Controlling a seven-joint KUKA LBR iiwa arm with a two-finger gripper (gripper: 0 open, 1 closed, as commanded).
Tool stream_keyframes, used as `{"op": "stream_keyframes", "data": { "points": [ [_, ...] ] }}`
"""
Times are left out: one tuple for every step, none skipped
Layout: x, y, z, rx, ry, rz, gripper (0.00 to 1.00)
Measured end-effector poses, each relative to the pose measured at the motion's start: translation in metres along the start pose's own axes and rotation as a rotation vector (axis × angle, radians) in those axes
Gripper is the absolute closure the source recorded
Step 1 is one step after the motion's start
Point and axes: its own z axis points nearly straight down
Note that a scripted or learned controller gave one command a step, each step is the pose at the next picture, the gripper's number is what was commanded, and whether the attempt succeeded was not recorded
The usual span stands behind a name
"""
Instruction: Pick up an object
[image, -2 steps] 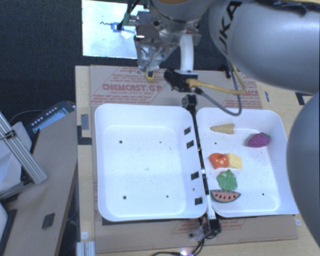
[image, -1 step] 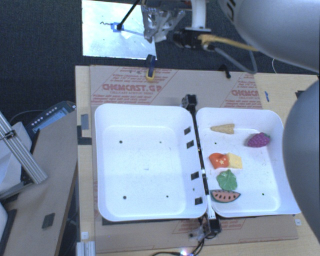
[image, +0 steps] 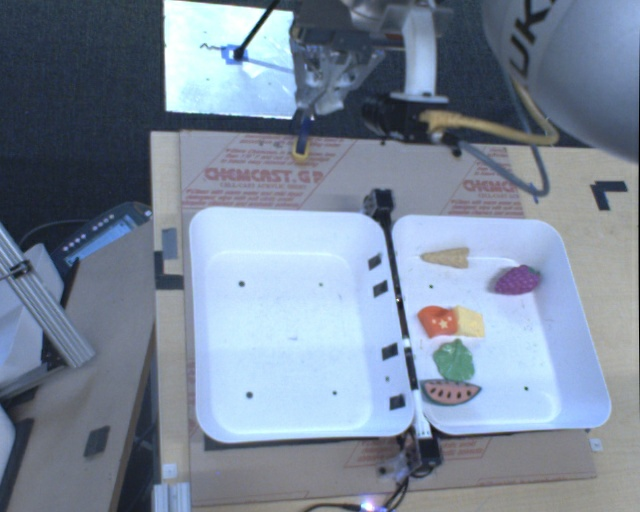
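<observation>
Dark carpeted floor surrounds a pale wooden bench (image: 170, 180) topped with printed cardboard; a bright metal sheet (image: 225, 55) lies beyond the far edge. The grey arm (image: 560, 60) enters at upper right, and its gripper (image: 315, 95) hangs above the bench's far edge, well clear of both bins. From this slant I cannot tell how the tool is set or whether it has hold of anything; a small blue-and-yellow piece (image: 300, 140) appears just below it, and whether the two touch is unclear.

The left bin (image: 280, 240) and the right bin (image: 560, 330) sit side by side, clipped along a black seam. All pickable objects lie in the right bin: a purple grape bunch (image: 517, 279) towards the far right, a tan wedge (image: 446, 257) near the far wall, an orange-red piece (image: 438, 320) touching a yellow block (image: 469, 322), then a green leafy piece (image: 455, 360) just above a watermelon slice (image: 450, 391) near the seam.

Risk, as judged from here: the orange-red and yellow pair abut, so a descent there may nudge one aside or catch both. The watermelon slice sits beside the seam wall, which could foul the tool. All the pieces look flat and low, so a shallow close may slip over them. The grape bunch stands apart and seems the safest target.
</observation>
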Motion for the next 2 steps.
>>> {"op": "stream_keyframes", "data": {
  "points": [
    [0.0,-0.064,0.002,0.003,-0.001,0.001,1.0],
    [0.0,-0.105,0.142,0.015,-0.008,0.003,1.0]
  ]
}}
